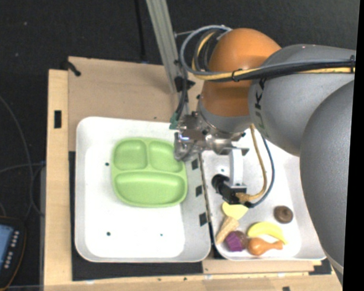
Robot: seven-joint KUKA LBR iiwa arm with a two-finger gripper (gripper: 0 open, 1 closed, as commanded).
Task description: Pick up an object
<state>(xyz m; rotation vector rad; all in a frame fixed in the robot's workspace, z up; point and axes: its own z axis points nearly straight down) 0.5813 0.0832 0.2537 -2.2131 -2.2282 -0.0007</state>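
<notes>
No object is being carried. The candidate items, a yellow banana (268, 230), an orange drumstick (263, 244), a purple piece (234, 240) and a brown disc (282, 214), are lying clustered in the right bin (303, 180). The gripper (185, 142) is being held over the divided green plate (149, 172) in the left bin (93, 185); its closure cannot be told. The approach step is judged in hand; a target must be chosen next.

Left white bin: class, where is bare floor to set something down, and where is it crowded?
In the left white bin, bare floor runs below the green divided plastic plate and along its left wall. The right white bin's lower corner is crowded with small toy foods.
</notes>
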